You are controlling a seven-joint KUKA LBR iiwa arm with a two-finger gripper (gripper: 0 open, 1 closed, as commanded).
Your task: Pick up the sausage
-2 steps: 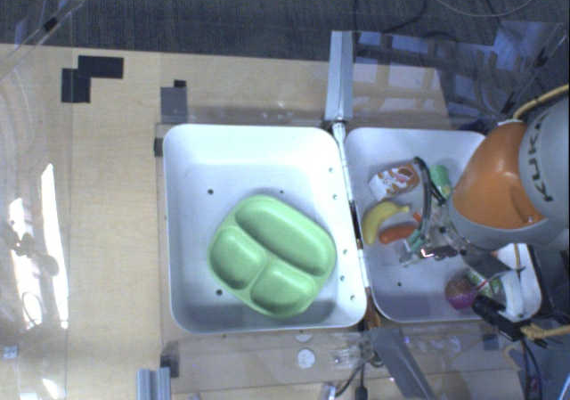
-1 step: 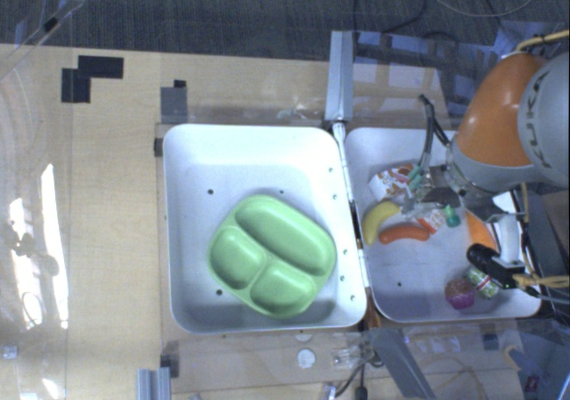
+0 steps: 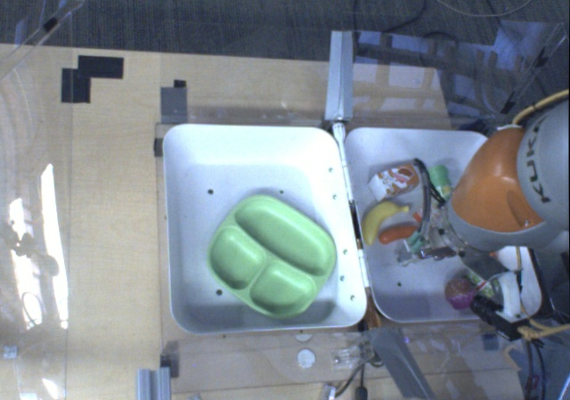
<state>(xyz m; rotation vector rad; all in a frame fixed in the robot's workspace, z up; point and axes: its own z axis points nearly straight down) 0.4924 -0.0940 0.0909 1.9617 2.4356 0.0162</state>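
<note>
Bench: pale wooden bench (image 3: 107, 238), seen from above.
Left bin (image 3: 191, 211): shallow, white, resting on the bench.
Right bin (image 3: 396, 296): white, touching the left bin's side.

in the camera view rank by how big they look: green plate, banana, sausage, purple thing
1. green plate, by far the largest.
2. banana.
3. sausage and purple thing: they look about alike; the sausage is partly behind the tool and the purple thing is partly hidden by the arm, so I won't rank them.
</note>
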